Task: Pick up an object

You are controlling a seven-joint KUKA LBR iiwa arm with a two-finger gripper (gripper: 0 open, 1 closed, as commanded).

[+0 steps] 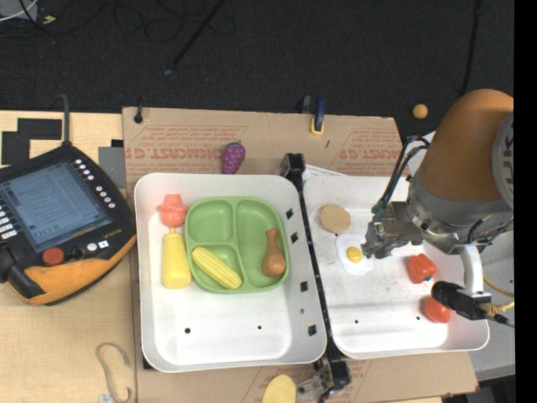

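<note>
Hovering pincer (377, 248) just right of fried egg (354, 256).

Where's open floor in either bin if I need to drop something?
Left bin: the wide front strip below the green divided plate and yellow bottle is bare. Right bin: the front-left floor below the fried egg is free. Crowded: right bin's middle and right, where the hand, cookie and two red pieces sit.

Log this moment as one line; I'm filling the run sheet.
pincer: low in right bin | beside fried egg | nothing seen held | corn in green plate
</note>
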